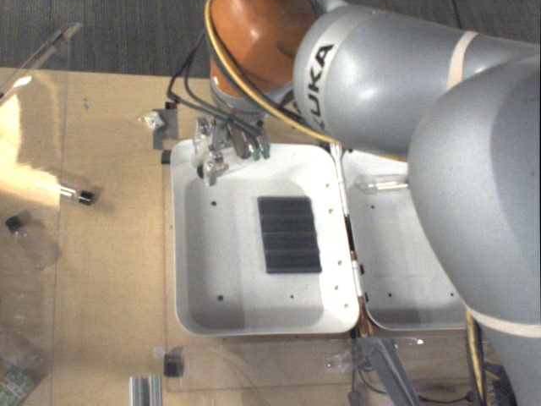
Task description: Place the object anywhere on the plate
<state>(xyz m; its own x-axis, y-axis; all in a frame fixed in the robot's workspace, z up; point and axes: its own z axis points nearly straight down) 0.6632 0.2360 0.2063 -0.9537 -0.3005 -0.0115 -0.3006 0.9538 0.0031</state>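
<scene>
In left bin [196, 252]: dark ridged plate [289, 234]; hand [221, 155] over far corner, state unclear.

Tool [221, 155] over left bin [196, 311] far corner; dark ridged plate [290, 234] centred inside.

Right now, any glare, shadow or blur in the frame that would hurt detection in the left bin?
Camera view: strong glare washes the bench at far left; the arm looms large and soft-edged; the gripper at the left bin's top corner is small and blurry. A soft shadow lies along that bin's lower floor. The dark ridged plate reads crisp against the white.
</scene>
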